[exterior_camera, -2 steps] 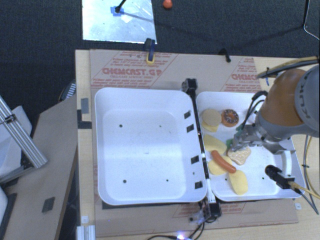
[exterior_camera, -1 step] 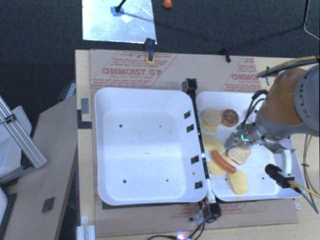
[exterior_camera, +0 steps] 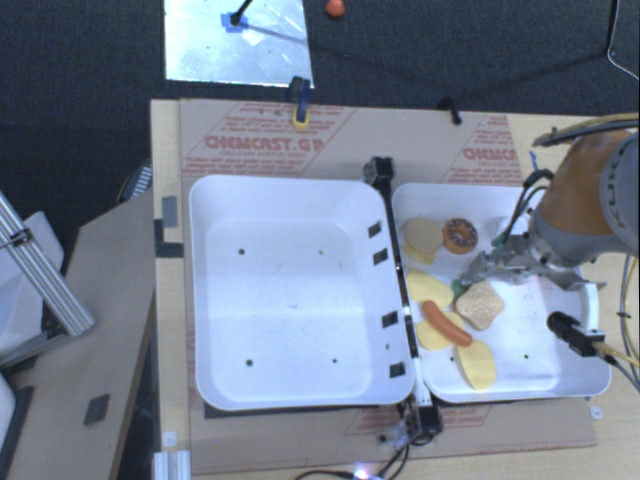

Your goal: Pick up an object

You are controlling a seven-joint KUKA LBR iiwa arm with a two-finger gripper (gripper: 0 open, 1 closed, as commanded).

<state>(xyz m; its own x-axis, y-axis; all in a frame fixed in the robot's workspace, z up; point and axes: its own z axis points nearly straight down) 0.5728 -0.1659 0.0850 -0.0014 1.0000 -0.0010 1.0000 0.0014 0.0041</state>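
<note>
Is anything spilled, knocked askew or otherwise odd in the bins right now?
Nothing stands out. The toy food, a donut, a sausage, a bread slice and pale yellow pieces, all lies inside the right bin, crowded toward its left side. The gripper is low over the bread slice.

One fixed camera looks down at a slant from above the table [exterior_camera: 250,133] — far enough to take in both bins, left bin [exterior_camera: 290,288] and right bin [exterior_camera: 530,368] beside the gripper [exterior_camera: 478,270].
</note>
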